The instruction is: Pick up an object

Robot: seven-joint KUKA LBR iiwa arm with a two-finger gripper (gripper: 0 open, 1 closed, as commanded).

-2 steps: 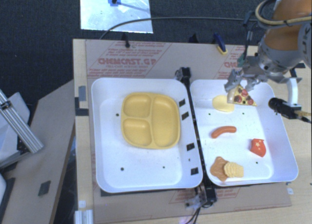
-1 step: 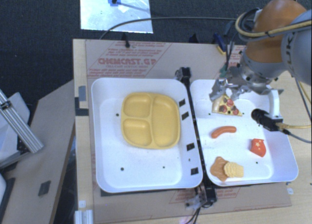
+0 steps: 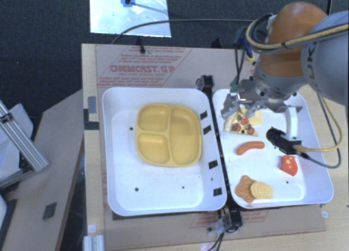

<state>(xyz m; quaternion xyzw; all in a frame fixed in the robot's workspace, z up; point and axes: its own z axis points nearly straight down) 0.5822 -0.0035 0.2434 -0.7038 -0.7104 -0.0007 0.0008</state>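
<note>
gripper [image 3: 238, 104] hangs low over the far corner of the right bin [image 3: 315, 135], next to the divide between the two bins. its metal tip is a grey blur under the bulky wrist, so i cannot tell whether it is released or clenched. a toy pizza slice [image 3: 241, 124] lies just on the near side of the gripper, touching or nearly touching it. the slice's far end is hidden beneath the tip, and a pale yellow piece [image 3: 256, 118] beside the slice is partly covered too.

nearer the camera than the gripper lie a small sausage [image 3: 250, 147], then a stack of crackers [image 3: 254, 189] at the bin's front. a red piece [image 3: 289, 165] sits well off toward the arm's side, too small to name.

across the divide from the gripper, the left bin [image 3: 117, 135] holds a yellow divided plate [image 3: 168, 134].

beyond the gripper, the brown board [image 3: 180, 61] under the bins carries red print reading "chemcast gp". the smaller lines below it are too fine to read. more red print at the board's front edge is cut off by the bins.
</note>
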